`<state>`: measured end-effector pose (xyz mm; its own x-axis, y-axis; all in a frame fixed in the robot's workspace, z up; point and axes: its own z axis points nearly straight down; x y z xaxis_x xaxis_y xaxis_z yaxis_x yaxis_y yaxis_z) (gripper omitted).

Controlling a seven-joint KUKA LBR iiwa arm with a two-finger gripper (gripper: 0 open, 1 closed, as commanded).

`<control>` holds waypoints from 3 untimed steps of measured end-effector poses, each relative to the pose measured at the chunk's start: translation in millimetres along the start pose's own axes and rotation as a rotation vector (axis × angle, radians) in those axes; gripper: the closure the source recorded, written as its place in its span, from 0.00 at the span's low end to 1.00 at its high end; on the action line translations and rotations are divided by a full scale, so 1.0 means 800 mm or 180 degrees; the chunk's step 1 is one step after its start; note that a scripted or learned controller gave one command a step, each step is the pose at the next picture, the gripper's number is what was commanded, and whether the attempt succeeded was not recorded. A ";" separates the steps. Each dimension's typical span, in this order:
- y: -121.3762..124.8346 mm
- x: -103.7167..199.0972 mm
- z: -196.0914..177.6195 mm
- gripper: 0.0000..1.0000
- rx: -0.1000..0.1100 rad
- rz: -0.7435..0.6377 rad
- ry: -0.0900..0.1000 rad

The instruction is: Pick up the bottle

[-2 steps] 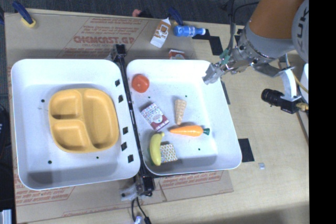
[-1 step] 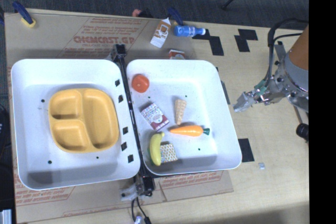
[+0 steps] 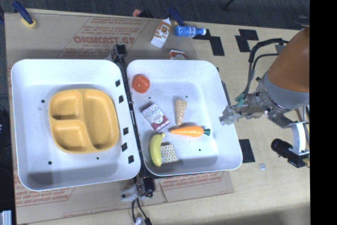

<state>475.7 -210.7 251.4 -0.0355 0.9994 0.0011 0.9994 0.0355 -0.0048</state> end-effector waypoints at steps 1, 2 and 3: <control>0.002 0.042 0.054 1.00 -0.0002 -0.0084 -0.0001; 0.001 -0.001 0.052 1.00 -0.0011 -0.0269 -0.0004; 0.001 0.000 0.070 1.00 -0.0001 -0.0692 0.0005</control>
